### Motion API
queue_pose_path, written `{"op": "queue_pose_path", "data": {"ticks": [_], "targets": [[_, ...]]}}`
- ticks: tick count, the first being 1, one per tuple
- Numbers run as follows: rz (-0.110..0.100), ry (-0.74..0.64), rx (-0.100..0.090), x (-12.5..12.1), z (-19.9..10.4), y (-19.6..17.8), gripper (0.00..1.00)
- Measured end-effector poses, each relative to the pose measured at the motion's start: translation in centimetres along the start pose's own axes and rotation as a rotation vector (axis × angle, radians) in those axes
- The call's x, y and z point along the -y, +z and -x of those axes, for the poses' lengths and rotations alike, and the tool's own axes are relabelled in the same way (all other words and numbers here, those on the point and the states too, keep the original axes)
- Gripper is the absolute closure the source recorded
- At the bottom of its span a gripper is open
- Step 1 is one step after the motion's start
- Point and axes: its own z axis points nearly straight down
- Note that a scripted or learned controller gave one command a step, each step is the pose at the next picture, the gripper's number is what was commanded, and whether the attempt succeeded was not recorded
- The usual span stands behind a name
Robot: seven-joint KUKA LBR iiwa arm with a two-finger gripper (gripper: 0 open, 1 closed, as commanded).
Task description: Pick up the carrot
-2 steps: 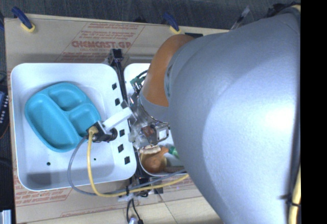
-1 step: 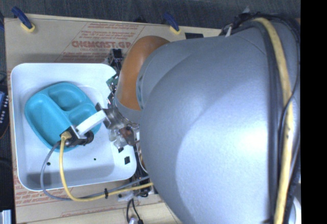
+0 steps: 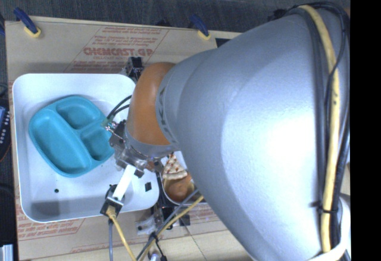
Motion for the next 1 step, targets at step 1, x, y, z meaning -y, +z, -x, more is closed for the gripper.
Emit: {"op": "queue_pose_path", "data": {"ticks": [1], "targets": [[0.005, -0.136, -0.004, -0.61, 0.60, -6.59, 1.00]]}}
